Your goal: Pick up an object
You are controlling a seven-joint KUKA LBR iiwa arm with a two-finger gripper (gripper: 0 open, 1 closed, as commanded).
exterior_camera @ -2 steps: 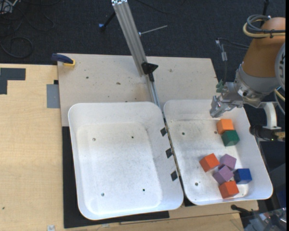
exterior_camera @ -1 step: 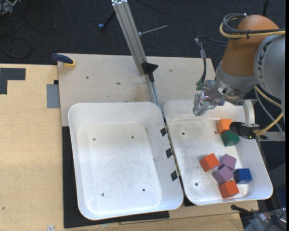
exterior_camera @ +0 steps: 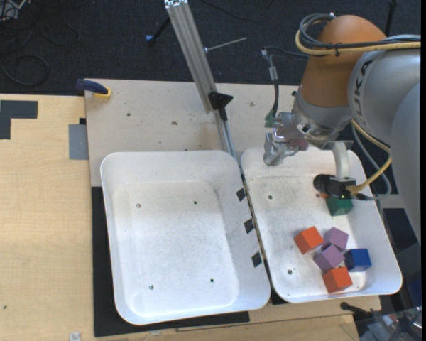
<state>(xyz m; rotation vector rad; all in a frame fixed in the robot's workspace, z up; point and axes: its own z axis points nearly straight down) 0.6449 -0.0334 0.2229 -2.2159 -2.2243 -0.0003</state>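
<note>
The claw (exterior_camera: 275, 153), its state impossible to tell, hangs above the right white plastic bin (exterior_camera: 284, 190), where the small orange cube (exterior_camera: 309, 239) looks light, rigid and best gripped across 2 flat sides.

A single fixed camera is mounted above the worktop (exterior_camera: 35, 212) and looks down at a slant. The far edge of the worktop lies toward the top of the frame, with dark floor and cables beyond it. The view is wide enough to take in both white bins in full: the left bin (exterior_camera: 121, 183) sits near the frame centre, and the right bin (exterior_camera: 383, 261) lies toward the right side. The arm (exterior_camera: 373, 84) enters from the right and rises close to the lens, so it appears large. A slanted aluminium rail (exterior_camera: 192, 48) crosses the upper centre.
</note>
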